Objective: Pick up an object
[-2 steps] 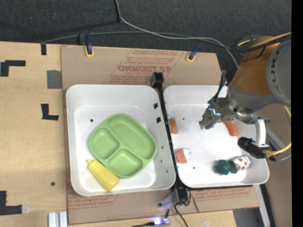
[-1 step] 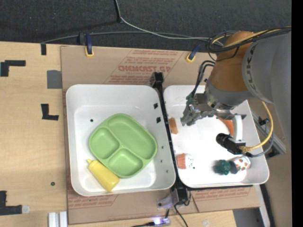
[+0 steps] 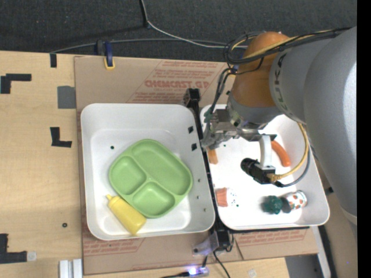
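Claw low at rt bin's left wall, fingers can't tell. Carrot lies near, mid-bin; green toy at front. Left bin: green plate, yellow bottle touching it.

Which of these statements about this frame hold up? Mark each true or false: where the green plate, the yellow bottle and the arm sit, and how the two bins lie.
1. The green divided plate lies in the left bin. True.
2. The yellow bottle stands upright in the right bin. False: it lies on its side in the left bin, at the plate's lower-left edge.
3. The arm reaches over the right bin. True.
4. The plate has a single undivided well. False: it has three compartments.
5. A small orange piece lies near the right bin's left wall. True.
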You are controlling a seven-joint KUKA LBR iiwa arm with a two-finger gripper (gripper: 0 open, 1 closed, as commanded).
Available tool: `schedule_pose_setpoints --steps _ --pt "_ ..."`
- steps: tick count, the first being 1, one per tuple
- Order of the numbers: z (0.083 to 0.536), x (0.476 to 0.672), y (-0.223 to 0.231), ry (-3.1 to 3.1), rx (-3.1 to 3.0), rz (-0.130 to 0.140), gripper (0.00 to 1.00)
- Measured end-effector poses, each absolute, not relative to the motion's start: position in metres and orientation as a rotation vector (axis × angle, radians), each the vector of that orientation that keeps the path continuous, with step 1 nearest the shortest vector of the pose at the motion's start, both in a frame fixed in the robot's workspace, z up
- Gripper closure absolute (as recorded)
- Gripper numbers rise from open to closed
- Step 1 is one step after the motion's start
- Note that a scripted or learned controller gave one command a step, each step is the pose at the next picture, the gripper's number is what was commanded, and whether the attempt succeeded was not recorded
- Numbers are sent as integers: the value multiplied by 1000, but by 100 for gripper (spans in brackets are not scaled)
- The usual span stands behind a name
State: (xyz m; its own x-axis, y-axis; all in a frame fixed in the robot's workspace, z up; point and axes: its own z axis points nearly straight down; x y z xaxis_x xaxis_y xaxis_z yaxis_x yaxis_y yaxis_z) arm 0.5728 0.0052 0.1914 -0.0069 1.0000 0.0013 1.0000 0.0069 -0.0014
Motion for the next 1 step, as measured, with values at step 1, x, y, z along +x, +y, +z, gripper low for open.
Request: schedule_pose_setpoints --steps 1 --pt "205 592 63 -2230 -2212 -3 100"
